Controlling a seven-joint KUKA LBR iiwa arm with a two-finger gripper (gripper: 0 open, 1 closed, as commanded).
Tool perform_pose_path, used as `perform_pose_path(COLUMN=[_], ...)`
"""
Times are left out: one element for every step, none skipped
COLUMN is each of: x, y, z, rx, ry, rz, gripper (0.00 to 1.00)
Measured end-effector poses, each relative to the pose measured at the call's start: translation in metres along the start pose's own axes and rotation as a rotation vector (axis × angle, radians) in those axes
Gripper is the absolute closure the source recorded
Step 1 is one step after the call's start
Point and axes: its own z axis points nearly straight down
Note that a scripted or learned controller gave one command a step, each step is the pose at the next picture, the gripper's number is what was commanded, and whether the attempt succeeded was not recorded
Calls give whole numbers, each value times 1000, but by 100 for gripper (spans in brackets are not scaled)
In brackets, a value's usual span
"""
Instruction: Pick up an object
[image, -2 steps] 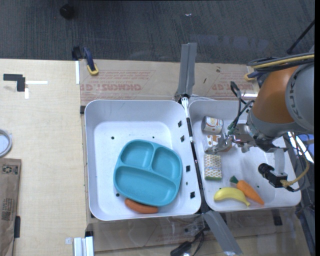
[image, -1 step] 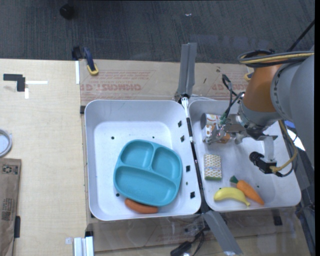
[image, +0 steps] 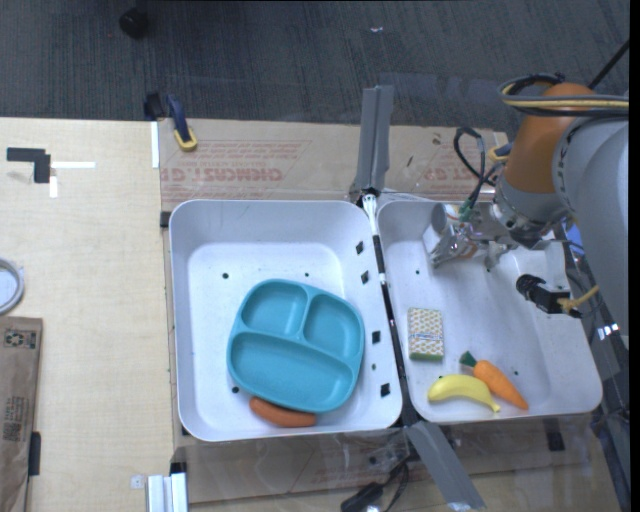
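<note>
Gripper (image: 452, 243) is hanging over the far end of the right bin (image: 560, 345); whether the jaws are spread or pressed together cannot be told, and nothing is showing between them. Nearest below the jaws, a sponge (image: 426, 333) is lying on the bin floor. Further toward the near rim, a banana (image: 463, 391) and a carrot (image: 499, 384) are lying side by side. Well to the left, the left bin (image: 200, 300) is holding a teal divided plate (image: 296, 345), with a sausage (image: 283, 413) tucked at its near edge.
</note>
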Motion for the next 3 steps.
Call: perform_pose_path(x=[23, 5, 5], y=[-137, -174, -172], z=[-2, 1, -9], rx=[-32, -32, -38], ry=[-6, -6, -8], rz=[3, 4, 7], gripper=[0, 0, 100])
